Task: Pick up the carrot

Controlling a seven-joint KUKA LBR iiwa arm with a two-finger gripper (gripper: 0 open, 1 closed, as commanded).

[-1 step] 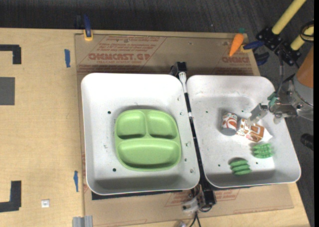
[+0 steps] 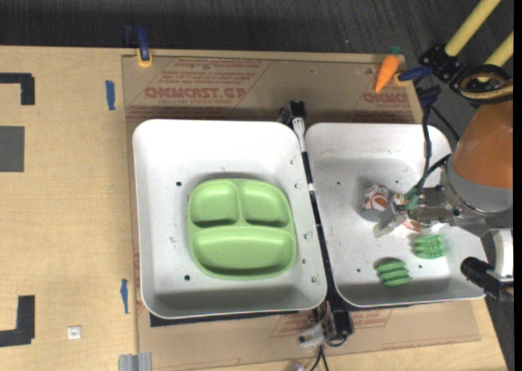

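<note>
Resting outside the bins, the small orange plastic carrot [image 2: 387, 72] looks light, rigid; grasp mid-body. Hand [image 2: 398, 213] state: cannot tell.

The arm [image 2: 489, 167] is grey with a broad orange band above its wrist; a black cable runs along it to the small metallic tool [image 2: 401, 213].
</note>
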